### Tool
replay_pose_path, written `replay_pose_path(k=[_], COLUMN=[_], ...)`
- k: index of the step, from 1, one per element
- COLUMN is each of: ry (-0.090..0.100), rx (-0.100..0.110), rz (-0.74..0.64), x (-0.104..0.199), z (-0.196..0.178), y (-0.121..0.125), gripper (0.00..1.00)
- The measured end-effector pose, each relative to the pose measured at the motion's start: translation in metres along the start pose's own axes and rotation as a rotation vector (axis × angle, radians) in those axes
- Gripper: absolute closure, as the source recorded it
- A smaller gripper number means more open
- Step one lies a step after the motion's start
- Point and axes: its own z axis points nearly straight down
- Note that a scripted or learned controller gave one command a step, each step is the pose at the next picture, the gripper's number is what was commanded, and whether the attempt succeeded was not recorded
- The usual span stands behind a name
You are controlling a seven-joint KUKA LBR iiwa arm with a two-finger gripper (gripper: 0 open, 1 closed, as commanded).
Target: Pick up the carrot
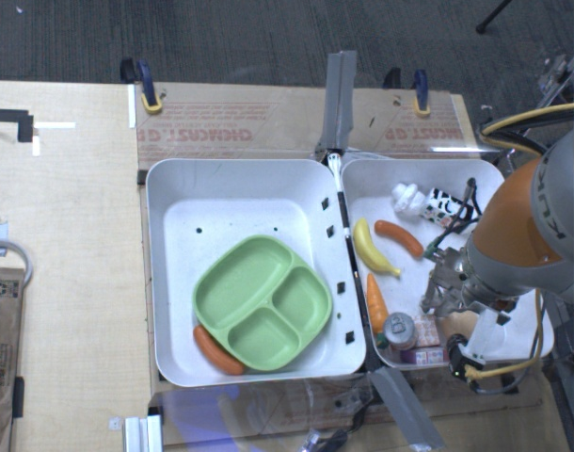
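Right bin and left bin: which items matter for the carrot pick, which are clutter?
Job:
carrot, right bin
gripper, right bin

Clutter:
banana
red sausage
can
white toy
green plate, left bin
sausage beside the plate

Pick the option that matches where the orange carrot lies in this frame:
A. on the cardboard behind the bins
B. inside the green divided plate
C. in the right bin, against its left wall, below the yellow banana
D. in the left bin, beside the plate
C: the tapered orange carrot lies in the right white bin along its left wall, just below the yellow banana and beside a small grey-topped can.
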Motion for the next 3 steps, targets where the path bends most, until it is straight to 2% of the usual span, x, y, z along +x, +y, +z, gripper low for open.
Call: replay_pose_path(k=[1,2,3], ry=[-0.001,-0.002,-0.002], rx=[-0.003,-0.003,-0.003], rz=[-0.032,0.382,-0.117], x=[0.076,0.130,0.138], z=[-0.092,-0.109,-0.128], y=[-0.043,-0.075,-0.080], gripper=[1.00,1.00,1.00])
